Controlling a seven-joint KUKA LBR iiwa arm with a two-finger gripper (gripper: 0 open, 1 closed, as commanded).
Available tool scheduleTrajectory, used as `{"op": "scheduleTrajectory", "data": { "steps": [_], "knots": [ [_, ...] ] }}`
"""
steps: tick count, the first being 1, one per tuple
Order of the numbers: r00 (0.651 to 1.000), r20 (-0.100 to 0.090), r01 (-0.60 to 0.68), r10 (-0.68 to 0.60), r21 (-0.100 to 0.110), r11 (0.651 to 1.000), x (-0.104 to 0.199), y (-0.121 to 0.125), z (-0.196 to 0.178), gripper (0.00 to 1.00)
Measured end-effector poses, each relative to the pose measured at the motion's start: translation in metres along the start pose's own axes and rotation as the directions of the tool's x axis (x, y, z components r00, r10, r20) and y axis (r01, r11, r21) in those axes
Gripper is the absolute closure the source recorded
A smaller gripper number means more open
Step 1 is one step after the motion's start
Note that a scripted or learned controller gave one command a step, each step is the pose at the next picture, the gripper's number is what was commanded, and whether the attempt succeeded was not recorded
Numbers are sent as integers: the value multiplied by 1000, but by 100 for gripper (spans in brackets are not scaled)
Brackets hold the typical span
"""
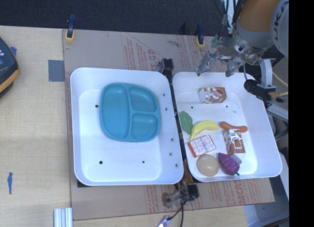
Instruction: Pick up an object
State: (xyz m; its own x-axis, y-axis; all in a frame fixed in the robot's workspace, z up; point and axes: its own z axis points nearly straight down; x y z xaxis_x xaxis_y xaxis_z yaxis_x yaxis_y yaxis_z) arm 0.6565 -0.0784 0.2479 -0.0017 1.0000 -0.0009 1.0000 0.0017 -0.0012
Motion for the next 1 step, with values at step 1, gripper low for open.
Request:
{"op": "scheduleTrajectory", "data": {
  "steps": [1],
  "knots": [
    [1000, 1, 2, -2, 5, 1000, -34, -36, 90, 0]
  ]
}}
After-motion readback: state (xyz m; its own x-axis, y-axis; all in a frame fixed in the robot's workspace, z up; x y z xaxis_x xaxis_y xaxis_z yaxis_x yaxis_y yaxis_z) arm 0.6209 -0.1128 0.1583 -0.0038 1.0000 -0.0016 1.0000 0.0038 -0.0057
